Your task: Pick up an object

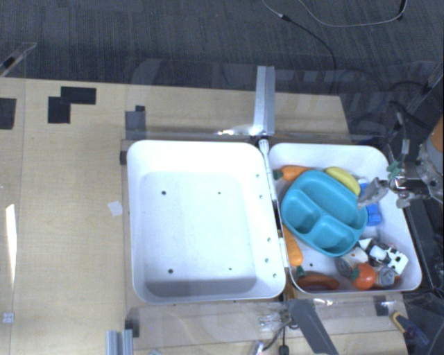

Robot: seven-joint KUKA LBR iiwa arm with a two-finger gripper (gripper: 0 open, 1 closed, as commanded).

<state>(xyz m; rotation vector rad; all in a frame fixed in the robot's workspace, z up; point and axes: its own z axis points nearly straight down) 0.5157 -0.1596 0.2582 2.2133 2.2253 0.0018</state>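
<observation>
Wooden table point(62, 229), right bin point(409, 236): pincer point(383, 186) apart above light, rigid, slick blue tray point(323, 211); grip its rim.

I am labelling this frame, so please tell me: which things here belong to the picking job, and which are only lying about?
For the job:
- hand, at the right bin's right wall
- blue divided tray
- banana
- carrot
- tomato

Lying about:
- left bin
- black tape marks
- cable on the floor
</observation>
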